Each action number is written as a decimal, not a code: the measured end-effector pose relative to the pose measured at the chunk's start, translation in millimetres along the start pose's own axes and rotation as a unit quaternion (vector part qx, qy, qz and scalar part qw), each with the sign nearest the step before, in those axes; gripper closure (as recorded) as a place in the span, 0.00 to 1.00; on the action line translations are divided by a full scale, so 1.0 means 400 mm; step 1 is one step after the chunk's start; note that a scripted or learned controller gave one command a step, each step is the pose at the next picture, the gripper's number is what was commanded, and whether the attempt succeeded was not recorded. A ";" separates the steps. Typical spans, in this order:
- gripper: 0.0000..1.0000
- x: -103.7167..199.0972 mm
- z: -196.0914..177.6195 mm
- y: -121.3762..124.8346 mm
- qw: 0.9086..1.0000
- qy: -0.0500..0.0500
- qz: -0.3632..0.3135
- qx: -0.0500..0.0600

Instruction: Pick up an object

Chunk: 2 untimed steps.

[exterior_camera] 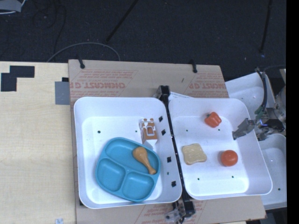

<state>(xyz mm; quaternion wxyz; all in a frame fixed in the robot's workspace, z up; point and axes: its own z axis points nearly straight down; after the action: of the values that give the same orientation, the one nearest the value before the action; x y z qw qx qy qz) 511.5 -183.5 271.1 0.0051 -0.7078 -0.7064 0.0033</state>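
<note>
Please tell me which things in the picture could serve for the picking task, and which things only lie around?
For the job: round red tomato, small red-orange pepper-like piece, tan bread slice, brown drumstick, small orange-white toy block, gripper.

Lying about: blue divided plastic plate, two white bins, brown cardboard sheet.

Both bins are white: the left bin (88, 125) and the right bin (243, 181). The plate (117, 176) is bright blue, and the drumstick (145, 159) on it is golden tan. Beside it stands a small orange and white toy (149, 129). In the right bin, the pepper (213, 120) is red-orange, the tomato (229, 158) red, the toast (194, 154) pale beige. The board (140, 80) beneath is brown cardboard with red lettering; the bench (32, 148) is light wood with dark grey patches
</note>
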 end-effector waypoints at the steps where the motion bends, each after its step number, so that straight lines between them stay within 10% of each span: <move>1: 0.00 0.000 -0.013 0.004 1.000 -0.001 -0.001 -0.005; 2: 0.00 0.023 0.118 0.019 1.000 0.000 -0.001 -0.002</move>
<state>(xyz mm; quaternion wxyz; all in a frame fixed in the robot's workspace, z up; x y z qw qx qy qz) 518.4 -174.2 224.1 0.0038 -0.7070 -0.7072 0.0018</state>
